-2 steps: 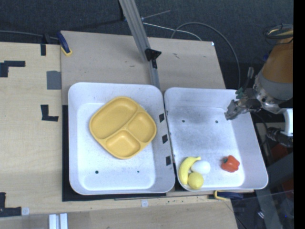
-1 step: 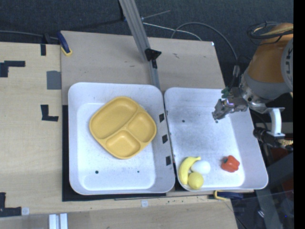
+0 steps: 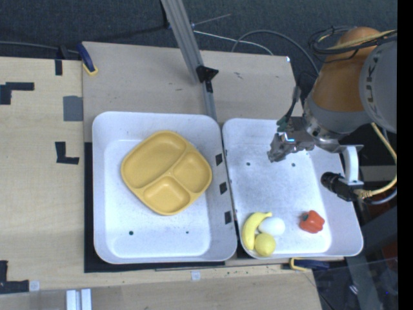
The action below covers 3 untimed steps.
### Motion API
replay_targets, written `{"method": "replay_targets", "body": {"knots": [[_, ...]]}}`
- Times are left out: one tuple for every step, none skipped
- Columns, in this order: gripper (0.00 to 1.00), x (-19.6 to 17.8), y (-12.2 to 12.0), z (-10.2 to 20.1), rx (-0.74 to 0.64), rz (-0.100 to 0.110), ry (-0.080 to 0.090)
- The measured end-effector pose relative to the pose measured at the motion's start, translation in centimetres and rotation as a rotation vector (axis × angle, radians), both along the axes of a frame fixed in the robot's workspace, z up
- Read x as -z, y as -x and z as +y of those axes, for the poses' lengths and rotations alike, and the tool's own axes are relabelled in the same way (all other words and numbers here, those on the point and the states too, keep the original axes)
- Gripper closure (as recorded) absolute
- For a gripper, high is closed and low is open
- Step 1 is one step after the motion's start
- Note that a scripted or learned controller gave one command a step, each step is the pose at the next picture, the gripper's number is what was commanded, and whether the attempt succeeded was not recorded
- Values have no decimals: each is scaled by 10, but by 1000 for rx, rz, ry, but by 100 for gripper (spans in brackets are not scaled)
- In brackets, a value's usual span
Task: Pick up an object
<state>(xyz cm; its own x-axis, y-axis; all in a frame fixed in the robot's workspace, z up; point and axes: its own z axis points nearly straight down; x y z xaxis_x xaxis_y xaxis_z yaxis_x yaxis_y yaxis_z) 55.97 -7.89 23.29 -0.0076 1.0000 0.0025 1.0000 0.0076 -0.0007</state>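
The yellow tray [image 3: 166, 172] looks like smooth, matt plastic. Both white bins [image 3: 106, 192] have a speckled finish. The surface [image 3: 39, 173] appears to be pale wood.

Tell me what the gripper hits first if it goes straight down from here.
Probably bare bin floor: the gripper hangs over the right bin, well clear of the banana and the red fruit. Height is unclear.

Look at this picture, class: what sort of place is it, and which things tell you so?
Probably a robotics lab test bench, not a kitchen. A robot arm with a gripper hangs over two white bins, which hold toy food and a yellow plate, and tape marks dot the bench.
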Motion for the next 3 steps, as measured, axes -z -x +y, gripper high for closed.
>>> {"method": "replay_targets", "body": {"knots": [[100, 10, 3, 57, 1, 2, 1], [100, 19, 11, 114, 0, 3, 1], [100, 5, 20, 170, -1, 1, 0]]}}
